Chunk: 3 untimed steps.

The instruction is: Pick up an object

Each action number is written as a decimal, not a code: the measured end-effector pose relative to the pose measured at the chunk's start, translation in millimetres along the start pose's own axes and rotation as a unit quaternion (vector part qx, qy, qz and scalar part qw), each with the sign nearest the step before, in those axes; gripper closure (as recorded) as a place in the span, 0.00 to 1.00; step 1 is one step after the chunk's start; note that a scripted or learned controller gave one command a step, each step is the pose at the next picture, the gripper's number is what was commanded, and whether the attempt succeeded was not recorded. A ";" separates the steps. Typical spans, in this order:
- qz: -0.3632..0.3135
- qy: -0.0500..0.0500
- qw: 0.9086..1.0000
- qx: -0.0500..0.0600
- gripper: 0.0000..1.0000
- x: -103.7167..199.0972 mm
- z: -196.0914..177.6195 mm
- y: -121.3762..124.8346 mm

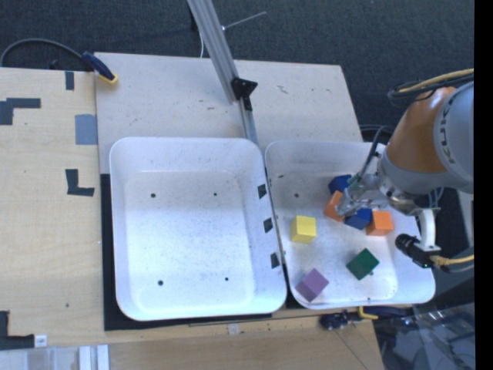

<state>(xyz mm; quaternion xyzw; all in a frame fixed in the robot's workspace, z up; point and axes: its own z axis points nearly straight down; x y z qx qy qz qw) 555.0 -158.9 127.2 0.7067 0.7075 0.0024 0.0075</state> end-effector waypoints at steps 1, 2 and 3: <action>0.000 0.003 1.000 0.007 1.00 6.5 -42.7 4.5; 0.000 0.003 1.000 0.004 1.00 4.8 -106.0 8.5; 0.000 0.003 1.000 0.008 1.00 5.1 -94.3 8.3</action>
